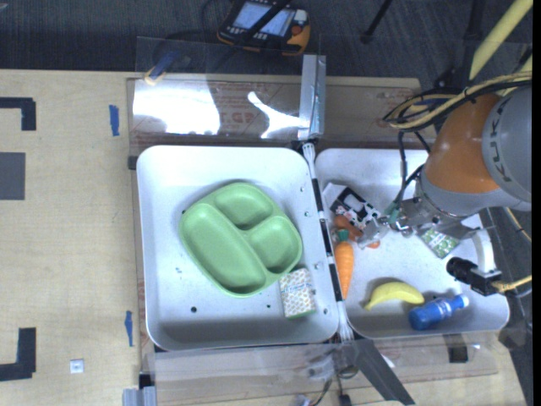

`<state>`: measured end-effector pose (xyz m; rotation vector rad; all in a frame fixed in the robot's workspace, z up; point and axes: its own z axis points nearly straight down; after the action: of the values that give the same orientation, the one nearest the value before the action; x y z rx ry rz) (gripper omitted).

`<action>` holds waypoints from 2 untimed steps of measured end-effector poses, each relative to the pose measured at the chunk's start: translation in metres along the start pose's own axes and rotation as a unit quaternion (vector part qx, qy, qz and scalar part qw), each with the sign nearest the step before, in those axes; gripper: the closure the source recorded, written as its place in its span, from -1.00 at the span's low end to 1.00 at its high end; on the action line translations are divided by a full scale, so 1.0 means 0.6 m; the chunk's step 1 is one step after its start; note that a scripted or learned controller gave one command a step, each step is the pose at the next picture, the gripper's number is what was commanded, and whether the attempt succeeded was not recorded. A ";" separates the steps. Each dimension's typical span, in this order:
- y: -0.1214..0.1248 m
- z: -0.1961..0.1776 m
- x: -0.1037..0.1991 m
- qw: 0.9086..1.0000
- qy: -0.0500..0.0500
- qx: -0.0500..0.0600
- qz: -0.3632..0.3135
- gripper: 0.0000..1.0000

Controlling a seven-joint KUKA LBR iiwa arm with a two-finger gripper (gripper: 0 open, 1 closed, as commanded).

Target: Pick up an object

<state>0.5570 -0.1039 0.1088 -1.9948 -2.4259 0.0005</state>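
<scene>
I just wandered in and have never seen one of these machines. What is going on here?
A grey and orange robot arm reaches in from the right over the right bin, trying to pick something up. Its gripper is low near the bin's left side, above a carrot. A banana and a blue bottle lie toward the bin's near edge. Nothing is visibly held. The left bin holds a green divided plate and a small patterned block.
</scene>
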 end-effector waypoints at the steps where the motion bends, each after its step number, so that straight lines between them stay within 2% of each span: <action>1: 0.039 0.037 -0.004 0.997 -0.001 -0.002 -0.076 -1.00; 2: 0.042 0.017 -0.004 0.997 -0.002 -0.005 -0.076 1.00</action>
<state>0.5821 -0.1016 0.0986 -1.8100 -2.5796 -0.0080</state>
